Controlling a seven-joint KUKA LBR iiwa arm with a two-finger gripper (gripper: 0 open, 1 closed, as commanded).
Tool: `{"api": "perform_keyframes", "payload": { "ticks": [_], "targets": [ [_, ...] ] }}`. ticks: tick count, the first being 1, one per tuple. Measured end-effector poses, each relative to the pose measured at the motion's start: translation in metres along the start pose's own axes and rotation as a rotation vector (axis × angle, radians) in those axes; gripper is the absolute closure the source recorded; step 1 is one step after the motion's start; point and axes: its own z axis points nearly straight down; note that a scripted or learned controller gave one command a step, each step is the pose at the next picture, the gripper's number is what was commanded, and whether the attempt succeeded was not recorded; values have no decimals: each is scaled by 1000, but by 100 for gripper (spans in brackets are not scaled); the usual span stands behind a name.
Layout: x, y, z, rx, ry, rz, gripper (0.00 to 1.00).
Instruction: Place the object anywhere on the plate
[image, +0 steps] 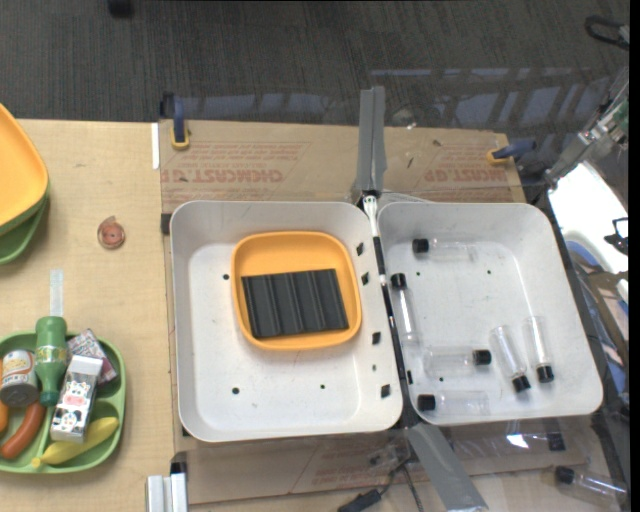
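An orange square plate (296, 246) lies in the left white bin (285, 405), toward its back. A dark grey ribbed rectangular slab (296, 303) rests flat on the plate and covers most of its middle. In the right white bin (470, 290) lie several clear plastic tubes with black caps, among them one (507, 357) and another (540, 347) near the front right, and one (447, 248) at the back.
On the wooden bench to the left stand a green tray (105, 425) of toy food, an orange bowl (18, 180) stacked on a green one, and a small pink disc (111, 233). Cardboard (260, 165) lies under the bins. Clamps sit at its far corners.
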Motion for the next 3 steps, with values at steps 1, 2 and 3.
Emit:
{"api": "perform_keyframes", "payload": {
  "ticks": [1, 2, 3],
  "targets": [
    [0, 0, 10, -1, 2, -434, 0],
    [4, -6, 28, -3, 2, -813, 0],
    [5, -9, 10, -5, -2, -1125, 0]
  ]
}}
